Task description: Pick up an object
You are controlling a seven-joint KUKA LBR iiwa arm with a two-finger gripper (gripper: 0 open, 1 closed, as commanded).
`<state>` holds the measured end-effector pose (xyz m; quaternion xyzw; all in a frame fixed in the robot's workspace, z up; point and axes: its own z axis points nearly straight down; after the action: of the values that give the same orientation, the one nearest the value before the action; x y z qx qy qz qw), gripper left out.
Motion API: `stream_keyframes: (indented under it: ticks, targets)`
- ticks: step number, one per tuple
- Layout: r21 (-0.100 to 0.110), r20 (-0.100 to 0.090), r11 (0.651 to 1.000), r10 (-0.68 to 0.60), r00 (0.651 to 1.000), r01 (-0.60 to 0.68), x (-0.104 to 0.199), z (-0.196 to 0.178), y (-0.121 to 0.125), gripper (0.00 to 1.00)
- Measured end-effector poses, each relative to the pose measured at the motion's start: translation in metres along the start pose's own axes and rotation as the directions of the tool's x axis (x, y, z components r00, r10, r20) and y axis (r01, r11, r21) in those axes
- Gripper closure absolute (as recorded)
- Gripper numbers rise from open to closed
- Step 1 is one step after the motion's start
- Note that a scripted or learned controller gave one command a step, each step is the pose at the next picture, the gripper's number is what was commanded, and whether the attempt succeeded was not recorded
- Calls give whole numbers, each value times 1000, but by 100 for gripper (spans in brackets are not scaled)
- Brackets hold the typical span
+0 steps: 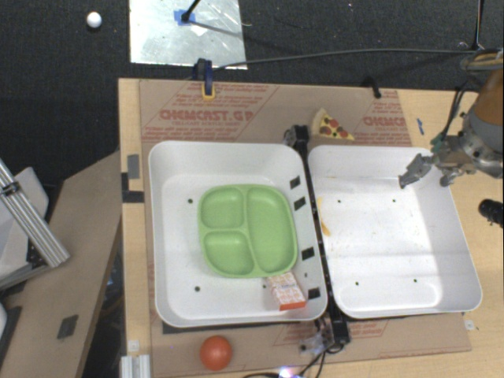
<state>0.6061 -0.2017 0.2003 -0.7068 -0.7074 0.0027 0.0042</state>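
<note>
While you are watching from above, the grey arm with its two-finger gripper (429, 170) is reaching in from the right and hovering over the far right corner of the right-hand shallow white bin (441, 290). Its two fingers are standing apart, spread open, and nothing is sitting between them.

You are seeing the objects lying elsewhere. A light green plastic plate with three compartments (247, 230) is resting flat in the middle of the left-hand shallow white bin (169, 211). A small red-and-white printed box (286, 291) is lying in that same bin, just beside the plate's near right corner and close to the bin's near wall. A toy pizza slice, yellow with red spots, (331, 126) is lying on the brown cardboard sheet (236, 113) just beyond the gap between the two bins. A red-orange ball (216, 352) is sitting on the bench in front of the left bin. All of these are lying well apart from the gripper.
</note>
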Motion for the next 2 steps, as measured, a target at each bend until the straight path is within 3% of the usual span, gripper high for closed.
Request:
stream_keyframes:
  ticks: [1, 2]
  targets:
    - [-12, 3, 1000, -3, 1000, 3, 0, -7, 3, 0]
    - [-9, 2, 1000, -2, 1000, 2, -3, 38, 10, 0]
